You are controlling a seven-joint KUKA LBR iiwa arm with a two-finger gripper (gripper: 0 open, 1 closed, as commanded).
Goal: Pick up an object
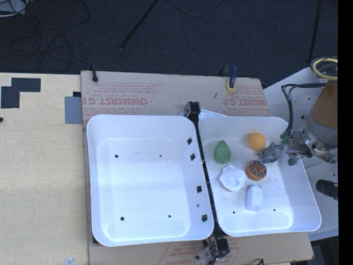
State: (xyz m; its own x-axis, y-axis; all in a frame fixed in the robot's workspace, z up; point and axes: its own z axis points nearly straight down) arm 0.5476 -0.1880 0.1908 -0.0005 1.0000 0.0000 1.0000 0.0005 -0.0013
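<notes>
Several small objects lie in the right bin (298,217). A green lump (222,152) sits near the bin's left wall, and an orange ball (256,141) lies toward the back. A round brown and orange piece (256,170) lies in the middle. To its left is a crumpled white item (232,178), and a white block (254,197) lies in front. My gripper (271,152) hangs low over the right side of this bin, between the orange ball and the round brown piece and just right of both. I see nothing held in it.
The left bin (94,148) adjoins the right one along a black divider (199,164). Both rest on a cardboard sheet (138,95) held by a blue clamp (232,79). The arm's body (325,115) and cables stand at the right edge.
</notes>
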